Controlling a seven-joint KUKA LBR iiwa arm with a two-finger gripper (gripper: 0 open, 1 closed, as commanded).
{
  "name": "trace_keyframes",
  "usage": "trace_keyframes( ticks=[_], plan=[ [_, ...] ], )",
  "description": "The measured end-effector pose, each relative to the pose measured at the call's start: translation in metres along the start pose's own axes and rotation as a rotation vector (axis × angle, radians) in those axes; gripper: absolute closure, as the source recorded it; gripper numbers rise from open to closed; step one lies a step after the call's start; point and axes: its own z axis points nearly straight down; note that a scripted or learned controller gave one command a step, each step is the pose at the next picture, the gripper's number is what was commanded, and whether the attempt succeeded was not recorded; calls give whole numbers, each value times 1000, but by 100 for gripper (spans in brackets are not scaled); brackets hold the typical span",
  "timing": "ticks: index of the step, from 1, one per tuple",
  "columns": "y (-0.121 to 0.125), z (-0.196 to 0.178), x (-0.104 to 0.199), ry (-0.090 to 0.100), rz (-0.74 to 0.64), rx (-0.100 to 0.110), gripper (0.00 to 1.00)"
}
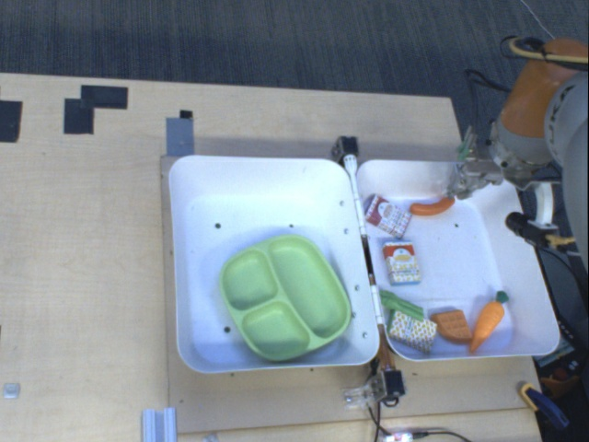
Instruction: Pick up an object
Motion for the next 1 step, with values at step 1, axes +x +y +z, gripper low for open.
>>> trace_keyframes(
  ticks=[1],
  plan=[
    [0, 0, 0, 0, -1, 1, 0]
  ],
)
